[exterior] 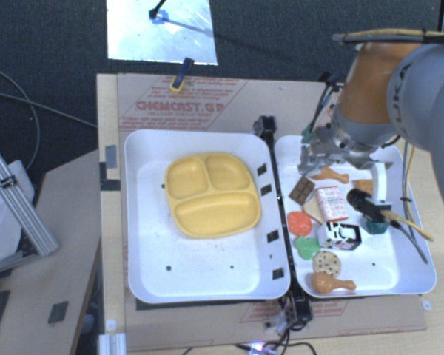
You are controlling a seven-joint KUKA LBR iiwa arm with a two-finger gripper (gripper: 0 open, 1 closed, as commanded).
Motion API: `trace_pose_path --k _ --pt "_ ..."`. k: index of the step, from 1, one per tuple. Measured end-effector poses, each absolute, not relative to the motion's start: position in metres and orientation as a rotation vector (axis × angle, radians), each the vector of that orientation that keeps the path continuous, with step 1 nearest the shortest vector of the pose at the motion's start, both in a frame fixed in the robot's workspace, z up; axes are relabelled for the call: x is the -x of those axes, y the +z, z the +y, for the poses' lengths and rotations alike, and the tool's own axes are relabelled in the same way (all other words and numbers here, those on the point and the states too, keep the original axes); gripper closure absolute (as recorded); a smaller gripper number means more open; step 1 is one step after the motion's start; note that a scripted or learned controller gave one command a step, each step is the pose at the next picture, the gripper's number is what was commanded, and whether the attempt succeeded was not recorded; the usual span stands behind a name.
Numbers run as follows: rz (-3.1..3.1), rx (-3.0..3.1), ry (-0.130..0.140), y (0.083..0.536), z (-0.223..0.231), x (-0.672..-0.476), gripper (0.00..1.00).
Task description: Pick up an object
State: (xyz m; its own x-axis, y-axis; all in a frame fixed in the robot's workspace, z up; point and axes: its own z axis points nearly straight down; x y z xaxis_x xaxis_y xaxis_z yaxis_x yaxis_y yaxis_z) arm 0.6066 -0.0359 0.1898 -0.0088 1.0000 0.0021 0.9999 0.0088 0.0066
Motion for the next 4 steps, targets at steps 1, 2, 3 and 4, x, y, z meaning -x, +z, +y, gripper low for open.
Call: trace_pose_path --k 1,2,3,4 --pt "2.224 -2.217 0.003 0.185 -0.039 -0.606 0.00" --pt "2.216 -2.222 -0.002 0.131 -0.114 -0.658 0.00" --pt "2.226 -2.214 0.002 0.083 -0.092 -0.669 0.00" --pt "2.224 -2.210 0.006 0.097 -0.093 -0.670 1.00"
